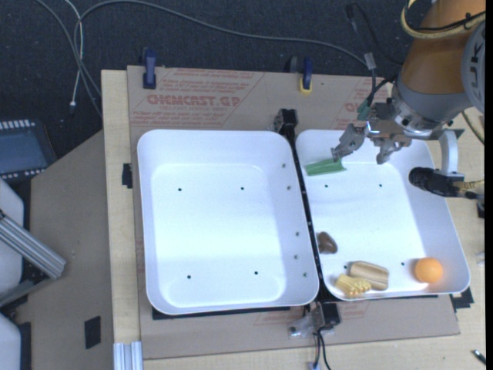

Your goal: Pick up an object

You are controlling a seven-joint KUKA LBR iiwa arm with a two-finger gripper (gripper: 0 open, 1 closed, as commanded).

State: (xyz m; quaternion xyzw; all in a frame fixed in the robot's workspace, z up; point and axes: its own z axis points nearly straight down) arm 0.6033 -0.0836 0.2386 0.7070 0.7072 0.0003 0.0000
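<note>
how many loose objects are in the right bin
5. A green flat piece near the far left corner, by the claw; a brown lump at the left wall; a yellow corn-like piece, a tan roll and an orange ball along the near edge.

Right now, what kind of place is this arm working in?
Most likely a robotics lab bench for pick tests: two white bins, the left bin and the right bin, sit on a clamped board, loose cables trail behind, and the gripper hangs over small toy-like items such as an orange ball.

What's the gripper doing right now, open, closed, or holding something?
Gripper: open, jaws spread, holding nothing; the green block lies in the right bin just beside it.
</note>
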